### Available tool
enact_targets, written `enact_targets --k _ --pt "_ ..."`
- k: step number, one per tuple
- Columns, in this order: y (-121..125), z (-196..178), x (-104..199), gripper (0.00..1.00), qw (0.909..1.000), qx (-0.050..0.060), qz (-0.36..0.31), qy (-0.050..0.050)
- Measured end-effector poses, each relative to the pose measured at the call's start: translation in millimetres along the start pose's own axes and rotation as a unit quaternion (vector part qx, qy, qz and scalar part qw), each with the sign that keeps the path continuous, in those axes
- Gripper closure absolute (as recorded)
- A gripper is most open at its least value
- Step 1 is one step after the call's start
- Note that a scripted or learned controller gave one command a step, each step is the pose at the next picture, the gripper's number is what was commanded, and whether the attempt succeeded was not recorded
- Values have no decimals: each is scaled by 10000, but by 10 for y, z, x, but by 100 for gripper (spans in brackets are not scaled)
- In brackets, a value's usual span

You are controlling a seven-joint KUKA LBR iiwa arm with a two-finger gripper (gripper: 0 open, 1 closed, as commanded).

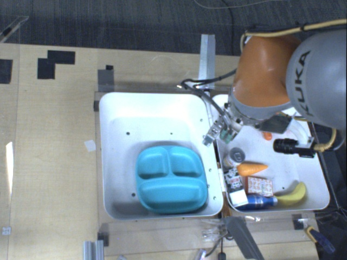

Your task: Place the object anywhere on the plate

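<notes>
A light blue plate with three compartments lies in the left bin, toward its front. My gripper hangs over the divider between the two bins, just above and right of the plate. The right bin holds an orange carrot, a yellow banana, a blue bottle, a red-patterned box and a small round grey piece.
My grey arm with its orange band covers the back of the right bin. A black part juts out beside the arm. Metal posts stand behind the bins, and a cable runs across the floor.
</notes>
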State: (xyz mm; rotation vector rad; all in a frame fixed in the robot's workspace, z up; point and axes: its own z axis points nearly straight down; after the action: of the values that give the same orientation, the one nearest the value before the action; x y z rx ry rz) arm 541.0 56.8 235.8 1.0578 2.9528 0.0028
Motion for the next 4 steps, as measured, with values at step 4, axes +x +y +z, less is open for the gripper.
enact_targets --k 4 --pt "363 -264 776 100 9918 4 1278 8"
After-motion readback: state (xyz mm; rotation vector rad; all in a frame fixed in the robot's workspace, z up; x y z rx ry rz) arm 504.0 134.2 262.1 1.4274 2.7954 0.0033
